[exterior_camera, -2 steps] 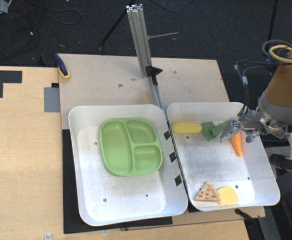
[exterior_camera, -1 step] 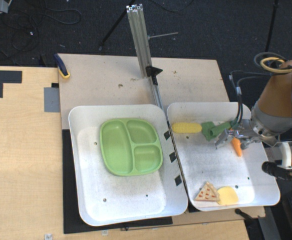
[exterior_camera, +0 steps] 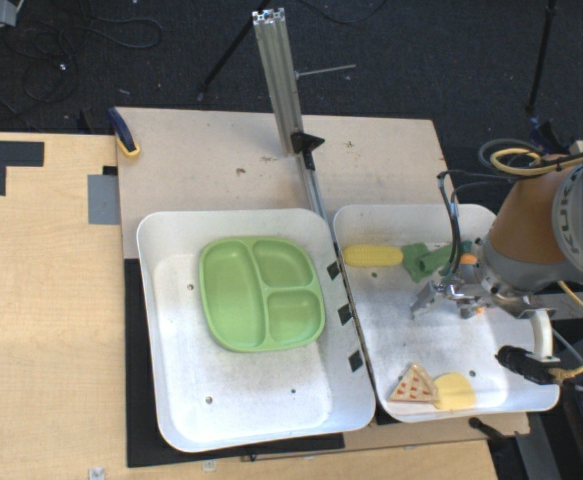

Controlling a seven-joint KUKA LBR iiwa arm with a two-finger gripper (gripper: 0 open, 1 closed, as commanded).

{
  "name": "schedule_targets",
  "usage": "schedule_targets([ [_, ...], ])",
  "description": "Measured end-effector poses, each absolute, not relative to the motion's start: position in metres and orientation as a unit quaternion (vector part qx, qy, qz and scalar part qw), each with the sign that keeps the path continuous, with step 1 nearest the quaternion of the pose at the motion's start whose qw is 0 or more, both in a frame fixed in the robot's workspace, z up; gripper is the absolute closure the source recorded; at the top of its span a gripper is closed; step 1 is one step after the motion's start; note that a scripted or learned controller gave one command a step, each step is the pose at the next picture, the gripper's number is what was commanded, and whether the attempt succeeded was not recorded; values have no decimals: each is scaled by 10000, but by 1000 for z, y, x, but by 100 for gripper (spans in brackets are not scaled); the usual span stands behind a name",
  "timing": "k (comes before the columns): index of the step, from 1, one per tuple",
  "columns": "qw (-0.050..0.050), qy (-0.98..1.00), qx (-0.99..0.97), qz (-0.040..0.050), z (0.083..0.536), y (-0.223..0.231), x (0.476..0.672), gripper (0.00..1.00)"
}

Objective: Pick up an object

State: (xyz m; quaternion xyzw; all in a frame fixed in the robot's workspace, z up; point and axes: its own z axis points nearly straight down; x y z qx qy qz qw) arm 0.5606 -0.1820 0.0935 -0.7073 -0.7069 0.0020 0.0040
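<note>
Camera view, looking down at a slant on a bench (exterior_camera: 371, 153) bearing two white bins side by side. The left bin (exterior_camera: 171, 268), at lower centre, holds a green divided plate (exterior_camera: 263, 294) lying flat in its upper half. The right bin (exterior_camera: 391, 368), at lower right, holds a yellow corn cob (exterior_camera: 372, 257) near its upper edge, with a green piece (exterior_camera: 423, 260) just to its right, touching or nearly so. A pizza slice (exterior_camera: 413, 386) and a pale yellow block (exterior_camera: 455, 392) lie together at the bin's lower edge. The arm (exterior_camera: 533, 230) enters from the right; its gripper (exterior_camera: 449, 295) hangs low over the right bin, just below the green piece. Its metal fingers appear spread apart with nothing between them, though the view is small and blurred here. A metal post (exterior_camera: 279, 78) rises from the bench at upper centre.
</note>
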Motion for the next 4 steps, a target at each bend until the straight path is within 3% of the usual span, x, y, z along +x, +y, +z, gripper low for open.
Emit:
schedule_targets([
  [1,21,-7058,-7084,11,107,-184,562,100],
  [3,-19,-7076,-7066,-9,222,-188,565,100],
  [4,18,-7086,-7056,2,222,-141,562,100],
])
